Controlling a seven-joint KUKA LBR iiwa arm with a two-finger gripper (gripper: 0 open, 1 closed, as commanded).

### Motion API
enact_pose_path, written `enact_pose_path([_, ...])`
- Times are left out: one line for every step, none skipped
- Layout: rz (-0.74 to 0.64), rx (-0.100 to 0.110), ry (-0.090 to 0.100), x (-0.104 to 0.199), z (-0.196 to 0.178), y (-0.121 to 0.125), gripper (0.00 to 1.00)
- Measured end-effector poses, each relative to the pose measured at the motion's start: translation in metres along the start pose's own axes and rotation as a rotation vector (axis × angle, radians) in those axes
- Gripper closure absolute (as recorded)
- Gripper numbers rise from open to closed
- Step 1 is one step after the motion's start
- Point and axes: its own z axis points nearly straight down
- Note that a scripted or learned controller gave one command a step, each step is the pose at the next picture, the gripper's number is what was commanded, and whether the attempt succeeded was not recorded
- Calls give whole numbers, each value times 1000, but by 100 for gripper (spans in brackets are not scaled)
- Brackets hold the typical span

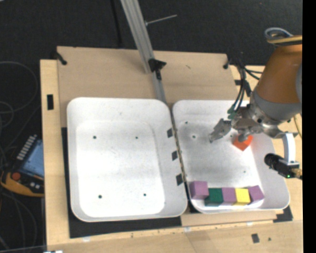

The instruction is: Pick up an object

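The camera view shows the gripper (229, 132) low over the right bin (200, 115), its fingers spread apart and clamped on nothing, with the orange block (243, 143) lying just beside the nearer fingertip, touching or almost so, toward the arm's own side.

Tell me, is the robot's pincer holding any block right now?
It cannot be told. The pincer sits right by the orange block in the right bin, but the arm hides whether it grips it. The other blocks lie untouched at the bin's near edge.
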Motion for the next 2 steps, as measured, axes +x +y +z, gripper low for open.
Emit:
enact_pose_path([-9,-8,-1,27,-92,29,0])
enact_pose_path([2,10,-2,-36,9,-17,0])
